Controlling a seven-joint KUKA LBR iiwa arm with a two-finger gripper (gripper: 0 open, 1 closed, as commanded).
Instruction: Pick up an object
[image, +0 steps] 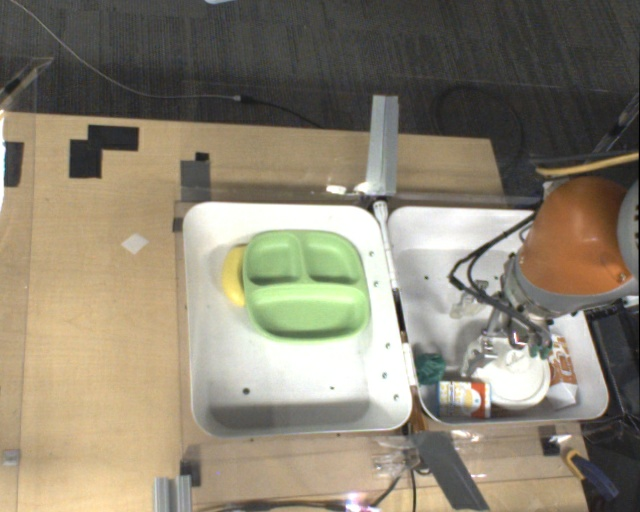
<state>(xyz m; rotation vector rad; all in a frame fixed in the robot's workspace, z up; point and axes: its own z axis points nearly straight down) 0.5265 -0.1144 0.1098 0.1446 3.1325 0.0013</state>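
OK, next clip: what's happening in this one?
A grey KUKA arm with an orange band reaches into the right bin, its gripper low over a cluster at the near edge: a white round object, a small bottle lying on its side and a small green item. Nothing looks lifted. The left bin holds a green divided plate lying partly over a yellow object.

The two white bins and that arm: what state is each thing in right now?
Green divided plate: lying flat, right way up, in the left bin.
Yellow object: partly tucked under the plate's left edge.
Small bottle: lying on its side in the right bin, near the front wall.
White bowl: upright in the right bin.
Gripper: low over the bowl, nothing visibly held.
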